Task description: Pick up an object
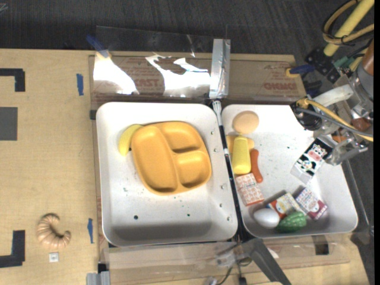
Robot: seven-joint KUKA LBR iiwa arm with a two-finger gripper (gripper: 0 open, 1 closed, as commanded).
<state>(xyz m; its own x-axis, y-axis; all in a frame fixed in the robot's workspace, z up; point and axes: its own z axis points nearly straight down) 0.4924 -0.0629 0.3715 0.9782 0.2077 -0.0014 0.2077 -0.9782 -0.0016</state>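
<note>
A black-and-white carton (311, 159) hangs pinched between the closed fingers of the gripper (330, 154), tilted above the right bin (344, 189) near its right edge.

Arm (356, 108) at right edge

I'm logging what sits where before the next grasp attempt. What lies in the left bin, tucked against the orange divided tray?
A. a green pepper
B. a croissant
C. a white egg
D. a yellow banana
D: a yellow banana pokes out from under the left edge of the orange divided tray in the left bin. The white egg and green vegetable lie in the right bin, and the croissant lies on the bench outside both bins.
</note>
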